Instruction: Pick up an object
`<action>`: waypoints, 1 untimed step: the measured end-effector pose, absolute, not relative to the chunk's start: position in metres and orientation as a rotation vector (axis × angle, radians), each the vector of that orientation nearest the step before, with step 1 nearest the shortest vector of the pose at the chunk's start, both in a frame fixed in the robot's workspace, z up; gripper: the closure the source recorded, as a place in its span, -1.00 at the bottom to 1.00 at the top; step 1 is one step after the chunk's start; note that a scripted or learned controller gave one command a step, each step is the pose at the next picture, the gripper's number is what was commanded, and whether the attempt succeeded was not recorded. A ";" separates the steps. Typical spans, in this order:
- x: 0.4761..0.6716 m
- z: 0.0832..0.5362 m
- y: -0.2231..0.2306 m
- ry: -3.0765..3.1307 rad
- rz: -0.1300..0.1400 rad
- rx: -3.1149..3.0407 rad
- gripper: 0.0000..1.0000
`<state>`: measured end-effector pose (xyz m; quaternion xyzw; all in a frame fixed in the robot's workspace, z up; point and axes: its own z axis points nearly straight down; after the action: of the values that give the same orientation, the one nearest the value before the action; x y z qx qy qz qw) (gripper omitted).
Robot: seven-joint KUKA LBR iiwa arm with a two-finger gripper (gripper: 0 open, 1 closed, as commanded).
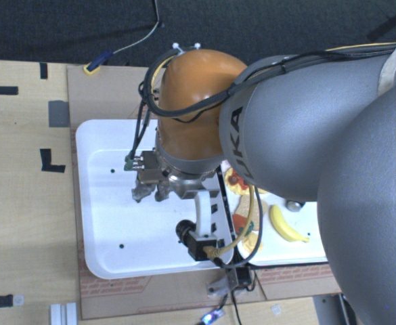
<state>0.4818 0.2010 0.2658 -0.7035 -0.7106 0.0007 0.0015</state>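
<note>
My gripper (149,192) hangs over the left white bin (99,202), near its middle, below the orange wrist band. I see nothing between it and the bin floor there. In the right bin (299,252) a yellow banana (287,225) lies near the front. Beside it, a cluster of red, orange and yellow objects (240,202) shows partly past the arm. The arm hides most of the right bin.
A small grey round object (294,206) sits just behind the banana. The big grey arm covers the right side of the view. Brown cardboard (28,202) with black marks surrounds the bins, and a cable with a yellow-blue end (97,62) lies at the back.
</note>
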 end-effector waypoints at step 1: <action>0.539 0.277 0.235 -2.227 -0.003 -2.217 1.00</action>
<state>0.5389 0.2352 0.2772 -0.7055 -0.7087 -0.0010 -0.0002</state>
